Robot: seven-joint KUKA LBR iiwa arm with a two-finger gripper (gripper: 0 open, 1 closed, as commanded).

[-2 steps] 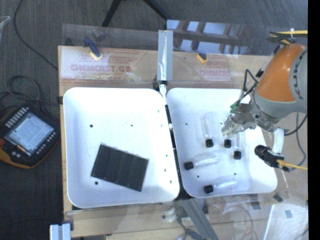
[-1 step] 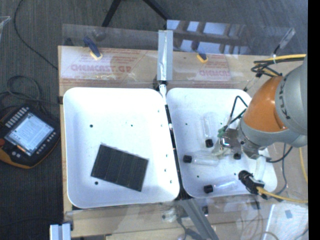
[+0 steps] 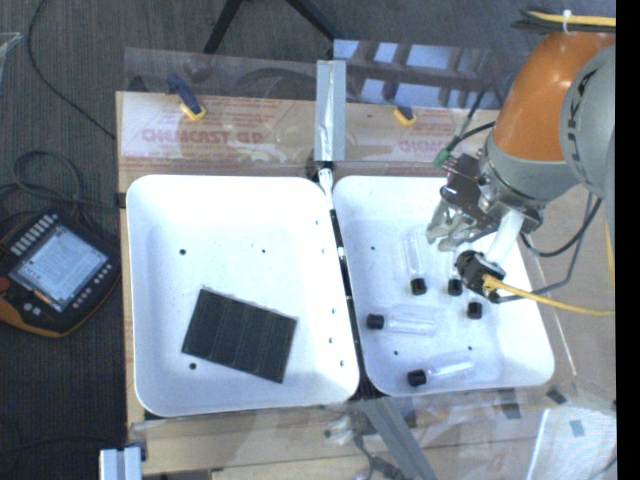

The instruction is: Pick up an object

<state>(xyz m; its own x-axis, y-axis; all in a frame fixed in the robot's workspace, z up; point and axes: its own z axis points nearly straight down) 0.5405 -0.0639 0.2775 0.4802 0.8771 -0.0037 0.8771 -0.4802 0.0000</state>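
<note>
My gripper (image 3: 455, 230) hangs over the upper right part of the right bin (image 3: 520, 363), open, with nothing between its fingers. Several clear tubes with black caps lie below it. One tube (image 3: 412, 254) lies just left of the gripper, with its cap (image 3: 417, 286) toward the front. A second tube (image 3: 408, 320) lies mid-bin, and a third tube (image 3: 445, 371) rests near the front wall. Two loose black caps (image 3: 454, 287) (image 3: 474, 309) sit in front of the gripper.
A flat black rectangular pad (image 3: 240, 335) lies in the left bin (image 3: 160, 208). A yellow cable (image 3: 550, 301) trails from the wrist across the right bin's right edge. A handheld control pendant (image 3: 55, 273) lies on the floor to the left.
</note>
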